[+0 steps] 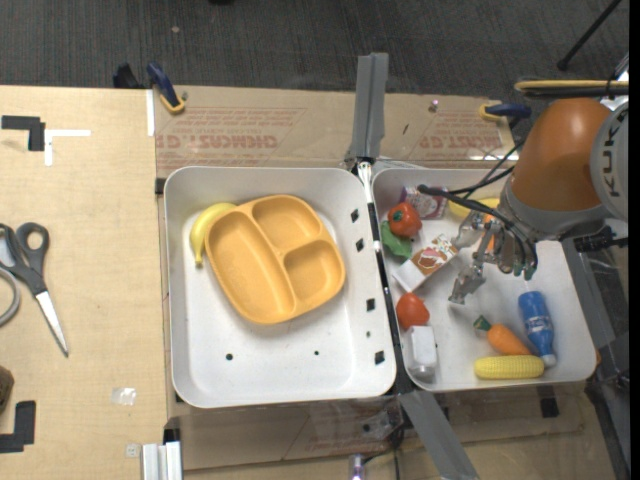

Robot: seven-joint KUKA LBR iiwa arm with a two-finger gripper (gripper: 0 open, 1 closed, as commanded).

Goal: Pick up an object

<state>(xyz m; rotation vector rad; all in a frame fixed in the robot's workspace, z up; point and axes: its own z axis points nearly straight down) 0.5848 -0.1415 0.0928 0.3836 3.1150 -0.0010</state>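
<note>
I see the right bin [578, 298] crowded: a tomato [404, 219] and a snack packet [432, 257] sit at its upper left, a red fruit [411, 310] and a white block [420, 348] along its left wall, and a carrot [505, 339], a corn cob [509, 368] and a blue bottle [536, 325] near its lower edge. Bare floor shows between the packet and the carrot, where my hand [466, 286] hangs. In the left bin [200, 368], an orange divided plate [275, 256] and a banana [205, 230] fill the upper half; the lower half lies open.
</note>
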